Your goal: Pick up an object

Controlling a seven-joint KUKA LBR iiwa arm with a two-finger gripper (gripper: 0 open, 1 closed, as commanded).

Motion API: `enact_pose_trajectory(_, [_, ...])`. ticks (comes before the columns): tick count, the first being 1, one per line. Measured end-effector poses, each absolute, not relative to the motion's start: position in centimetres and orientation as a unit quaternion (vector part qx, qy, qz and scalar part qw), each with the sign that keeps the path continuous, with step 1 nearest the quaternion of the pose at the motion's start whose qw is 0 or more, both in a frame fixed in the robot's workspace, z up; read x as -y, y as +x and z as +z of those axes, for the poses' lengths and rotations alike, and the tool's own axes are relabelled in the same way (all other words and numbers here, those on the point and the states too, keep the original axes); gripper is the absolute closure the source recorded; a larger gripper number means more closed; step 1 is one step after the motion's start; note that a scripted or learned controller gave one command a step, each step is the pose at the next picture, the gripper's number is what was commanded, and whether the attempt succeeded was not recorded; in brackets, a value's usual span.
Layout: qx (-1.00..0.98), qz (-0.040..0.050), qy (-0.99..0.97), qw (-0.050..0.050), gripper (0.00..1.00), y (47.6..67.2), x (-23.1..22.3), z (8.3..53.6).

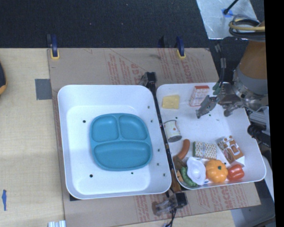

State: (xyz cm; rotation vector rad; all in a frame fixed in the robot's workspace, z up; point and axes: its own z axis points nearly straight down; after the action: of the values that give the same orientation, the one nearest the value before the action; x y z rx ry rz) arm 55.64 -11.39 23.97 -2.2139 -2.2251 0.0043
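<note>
Tool (216, 107) hangs w/ fingers spread wide, holding nothing, over right bin (259, 173); small can (172, 131) nearby looks rigid, light, slippery—grip across sides.

1. My bench top (25, 154) is pale wood-grain, lit evenly from above.
2. A brown cardboard sheet (106, 65) with faint red print lies over the bench, held at its far edge by two clamps (54, 48), one blue and yellow at the left, another further right.
3. A grey patch of tape (43, 88) sits just left of the cardboard.
4. Beyond the bench the floor (108, 15) is dark carpet.
5. A pale sheet (227, 11) lies on that floor at the far right.
</note>
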Motion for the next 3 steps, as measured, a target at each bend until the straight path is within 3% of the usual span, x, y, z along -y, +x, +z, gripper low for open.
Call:
enact_pose_trajectory(1, [0.706, 0.0041, -0.708, 0.003, 0.0, 49.6, 17.7, 21.0])
enact_pose_trajectory(2, [0.708, 0.0021, -0.706, 0.001, 0.0, 47.8, 20.2, 12.1])
enact_pose_trajectory(3, [0.709, 0.0015, -0.705, -0.003, 1.0, 48.0, 20.4, 13.7])
